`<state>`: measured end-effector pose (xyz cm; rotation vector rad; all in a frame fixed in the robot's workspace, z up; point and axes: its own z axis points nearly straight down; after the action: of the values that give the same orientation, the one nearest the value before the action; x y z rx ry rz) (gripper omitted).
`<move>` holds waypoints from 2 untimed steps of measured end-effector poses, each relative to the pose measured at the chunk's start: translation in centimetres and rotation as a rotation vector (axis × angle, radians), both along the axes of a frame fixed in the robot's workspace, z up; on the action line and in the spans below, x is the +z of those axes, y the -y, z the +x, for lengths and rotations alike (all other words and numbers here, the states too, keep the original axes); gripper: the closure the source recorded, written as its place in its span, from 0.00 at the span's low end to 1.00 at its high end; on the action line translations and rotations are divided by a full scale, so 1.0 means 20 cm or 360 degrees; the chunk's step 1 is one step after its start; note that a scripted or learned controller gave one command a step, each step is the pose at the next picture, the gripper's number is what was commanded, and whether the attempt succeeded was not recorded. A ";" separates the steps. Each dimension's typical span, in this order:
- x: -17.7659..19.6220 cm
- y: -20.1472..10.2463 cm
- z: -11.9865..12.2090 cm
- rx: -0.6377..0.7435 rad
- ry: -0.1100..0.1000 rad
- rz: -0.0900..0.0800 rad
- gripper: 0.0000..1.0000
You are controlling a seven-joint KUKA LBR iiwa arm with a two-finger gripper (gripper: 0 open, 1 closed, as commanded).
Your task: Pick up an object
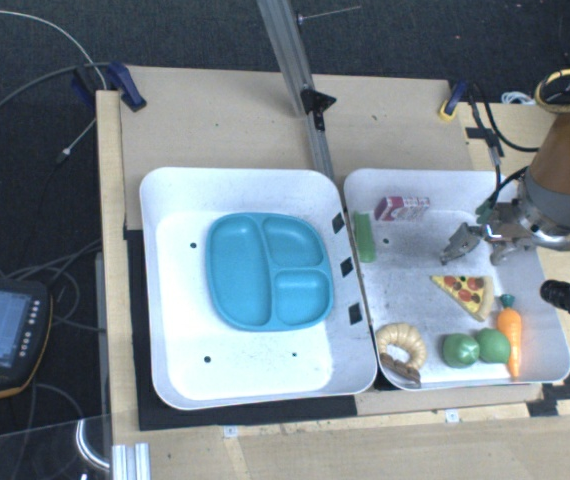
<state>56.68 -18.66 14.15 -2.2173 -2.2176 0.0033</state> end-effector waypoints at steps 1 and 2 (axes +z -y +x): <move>0.06 0.00 0.01 0.0002 0.0010 -0.0001 1.00; 0.36 0.00 0.06 0.0004 0.0021 -0.0008 1.00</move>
<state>57.93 -18.58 21.34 -2.2236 -2.2290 -0.0057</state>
